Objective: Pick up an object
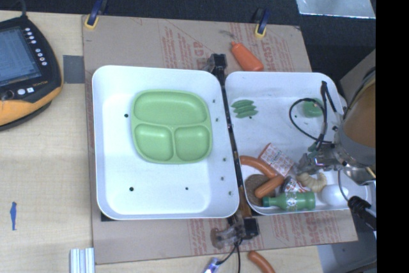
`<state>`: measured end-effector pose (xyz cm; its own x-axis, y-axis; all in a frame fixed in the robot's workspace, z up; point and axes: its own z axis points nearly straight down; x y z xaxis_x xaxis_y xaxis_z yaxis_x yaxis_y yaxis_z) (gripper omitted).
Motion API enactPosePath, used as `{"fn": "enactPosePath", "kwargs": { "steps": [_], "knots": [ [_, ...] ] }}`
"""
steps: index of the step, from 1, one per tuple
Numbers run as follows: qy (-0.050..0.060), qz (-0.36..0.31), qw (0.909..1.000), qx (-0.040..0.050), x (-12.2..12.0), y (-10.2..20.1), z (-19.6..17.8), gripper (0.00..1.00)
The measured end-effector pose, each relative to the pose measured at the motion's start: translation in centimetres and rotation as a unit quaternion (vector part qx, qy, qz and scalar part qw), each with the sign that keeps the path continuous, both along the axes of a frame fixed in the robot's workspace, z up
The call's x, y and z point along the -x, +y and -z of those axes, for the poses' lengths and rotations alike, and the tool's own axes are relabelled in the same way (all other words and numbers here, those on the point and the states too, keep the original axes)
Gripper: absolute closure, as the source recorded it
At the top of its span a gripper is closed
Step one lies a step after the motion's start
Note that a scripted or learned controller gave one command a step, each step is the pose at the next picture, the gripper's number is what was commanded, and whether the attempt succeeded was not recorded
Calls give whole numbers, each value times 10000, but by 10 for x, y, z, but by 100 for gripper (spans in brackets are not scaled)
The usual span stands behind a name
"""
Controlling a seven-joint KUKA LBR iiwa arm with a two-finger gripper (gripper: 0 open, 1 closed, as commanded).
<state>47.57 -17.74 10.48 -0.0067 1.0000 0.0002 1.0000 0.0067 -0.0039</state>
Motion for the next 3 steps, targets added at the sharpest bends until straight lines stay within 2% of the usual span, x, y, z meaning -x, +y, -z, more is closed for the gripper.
{"fn": "enactPosePath", "kwargs": {
  "steps": [1,2,3],
  "knots": [
    [-14,17,10000,3,-115,-31,-29,100],
    [-11,11,10000,-6,-167,25,-64,100],
    [-12,10,10000,-5,-170,99,-99,100]
  ]
}}
